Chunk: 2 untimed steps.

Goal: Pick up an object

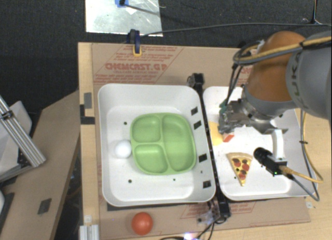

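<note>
Grey arm (pixel 311 72) reaches down over the right bin (pixel 254 189); whether its jaws are apart cannot be told.

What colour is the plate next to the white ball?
The plate is light green, best seen in the camera view.

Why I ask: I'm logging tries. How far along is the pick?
Done: nothing looks lifted; the pizza slice lies flat in the right bin, the white ball rests in the left bin. In hand: the tool hangs low over a yellow piece and a red piece near the bins' divide. Left: the grasp and the lift.
</note>
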{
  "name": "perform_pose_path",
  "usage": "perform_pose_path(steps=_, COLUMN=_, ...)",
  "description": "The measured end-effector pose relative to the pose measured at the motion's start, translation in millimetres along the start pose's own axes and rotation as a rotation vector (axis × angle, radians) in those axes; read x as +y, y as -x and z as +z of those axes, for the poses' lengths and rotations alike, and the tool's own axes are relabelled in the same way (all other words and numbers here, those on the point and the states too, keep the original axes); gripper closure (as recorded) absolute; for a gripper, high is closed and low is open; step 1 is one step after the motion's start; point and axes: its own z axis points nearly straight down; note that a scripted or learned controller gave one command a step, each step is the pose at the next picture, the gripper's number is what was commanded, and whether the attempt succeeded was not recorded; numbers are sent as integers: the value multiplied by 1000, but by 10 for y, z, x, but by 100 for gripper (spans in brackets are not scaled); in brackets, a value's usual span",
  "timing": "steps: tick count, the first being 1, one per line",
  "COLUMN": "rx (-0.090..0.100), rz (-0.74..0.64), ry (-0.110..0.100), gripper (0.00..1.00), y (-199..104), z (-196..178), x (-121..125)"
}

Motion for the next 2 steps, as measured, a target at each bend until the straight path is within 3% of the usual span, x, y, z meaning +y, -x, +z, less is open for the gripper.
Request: perform_pose_path(steps=2, rx=1, rz=-1, ry=0, gripper=100, y=-1113, z=-79, x=300)
